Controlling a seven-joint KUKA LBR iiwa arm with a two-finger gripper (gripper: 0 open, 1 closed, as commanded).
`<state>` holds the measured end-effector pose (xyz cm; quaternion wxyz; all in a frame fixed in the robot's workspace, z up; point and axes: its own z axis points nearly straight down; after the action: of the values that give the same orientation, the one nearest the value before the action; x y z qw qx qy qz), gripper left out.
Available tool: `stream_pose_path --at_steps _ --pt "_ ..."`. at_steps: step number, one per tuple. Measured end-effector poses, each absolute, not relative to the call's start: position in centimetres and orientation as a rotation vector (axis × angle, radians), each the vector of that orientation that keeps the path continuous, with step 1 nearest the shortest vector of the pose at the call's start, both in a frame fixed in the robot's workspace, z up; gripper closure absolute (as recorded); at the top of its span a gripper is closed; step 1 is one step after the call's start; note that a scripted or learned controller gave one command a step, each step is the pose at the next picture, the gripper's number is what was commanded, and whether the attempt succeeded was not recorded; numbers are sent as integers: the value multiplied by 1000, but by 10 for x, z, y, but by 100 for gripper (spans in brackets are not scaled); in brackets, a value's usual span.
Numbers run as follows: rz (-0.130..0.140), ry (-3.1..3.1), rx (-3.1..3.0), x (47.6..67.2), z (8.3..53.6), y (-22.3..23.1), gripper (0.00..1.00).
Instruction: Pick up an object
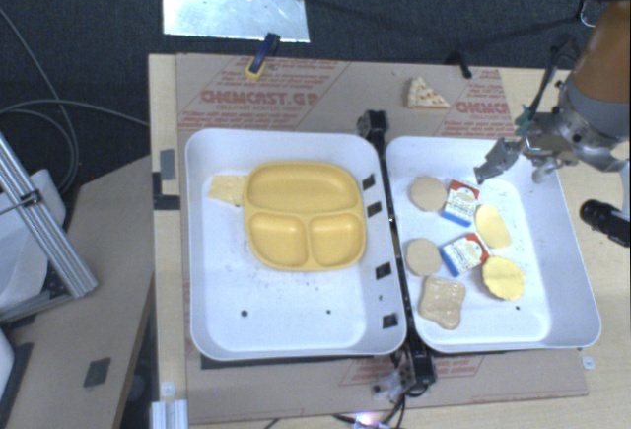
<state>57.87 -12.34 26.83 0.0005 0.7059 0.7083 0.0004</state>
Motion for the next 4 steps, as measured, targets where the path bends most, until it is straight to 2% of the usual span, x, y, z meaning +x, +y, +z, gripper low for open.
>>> stream_pose_path --at_steps 1,2,3,4 --pt "4 2229 2209 656 182 -97 0" --pt "10 2221 2211 628 99 -114 0" --pt "5 2217 2207 667 91 -99 0" --pt "12 2211 2201 668 105 -101 100"
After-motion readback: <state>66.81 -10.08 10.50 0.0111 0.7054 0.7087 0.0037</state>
